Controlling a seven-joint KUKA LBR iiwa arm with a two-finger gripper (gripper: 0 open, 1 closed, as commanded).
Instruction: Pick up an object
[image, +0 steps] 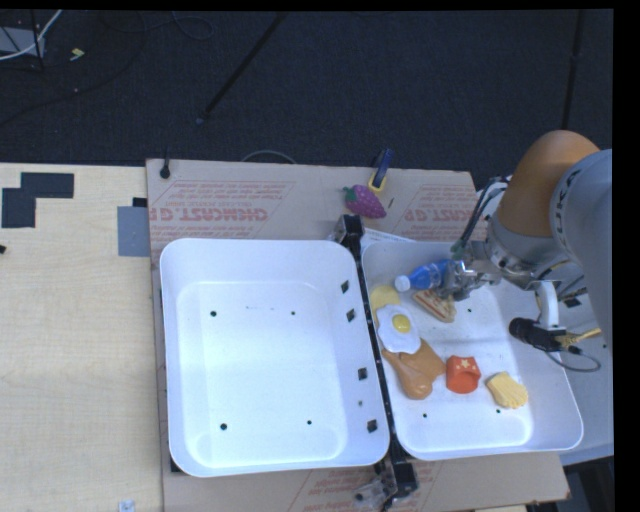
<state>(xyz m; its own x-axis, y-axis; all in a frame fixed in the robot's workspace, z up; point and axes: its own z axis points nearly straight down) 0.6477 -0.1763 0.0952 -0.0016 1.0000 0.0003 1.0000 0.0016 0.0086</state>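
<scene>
Approach step: hand (462, 280) low in right white bin (545, 420) at one o'clock, over blue plastic bottle (424, 275) and tan sandwich-like toy (436, 304); grip state unclear. Next: confirm grasp, lift straight up.

The light is bright and even, and it seems to come from above. The two shallow white plastic bins (260, 360) shine the most, and their flat floors look almost washed out. Soft grey shadows sit along the inside walls of the bins. The pale wooden bench top (70, 340) is well lit too. The dark carpet floor (300, 80) at the top stays dim and grainy. The whole picture is a bit soft, so small toys look fuzzy. The grey robot arm with the orange band (560, 200) looks blurry at its edges.
</scene>
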